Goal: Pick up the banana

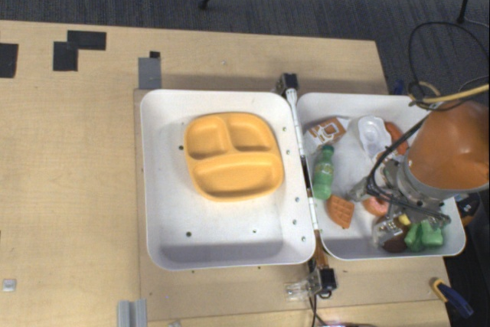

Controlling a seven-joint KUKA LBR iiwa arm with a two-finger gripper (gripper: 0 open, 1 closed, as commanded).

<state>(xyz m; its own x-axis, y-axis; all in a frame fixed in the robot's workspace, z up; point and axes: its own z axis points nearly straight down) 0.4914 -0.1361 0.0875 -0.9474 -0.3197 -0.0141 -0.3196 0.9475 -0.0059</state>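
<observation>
My arm reaches into the right bin [348, 241], its orange band [452, 149] covering much of the bin's right half. The gripper [398, 217] hangs low over the bin's front right corner, among a pile of toy foods. A small yellow piece [386, 225] shows just under the gripper's left edge. It could be the banana, but most of it is hidden by the wrist. Whether anything is held cannot be made out.
The right bin also holds a green bottle [324, 172], a brown packet [328, 130], a clear cup [371, 132], an orange wafer [341, 212], a green item [425, 235] and a dark brown item [393, 243]. A yellow divided tray [232, 155] lies in the left bin [164, 241].
</observation>
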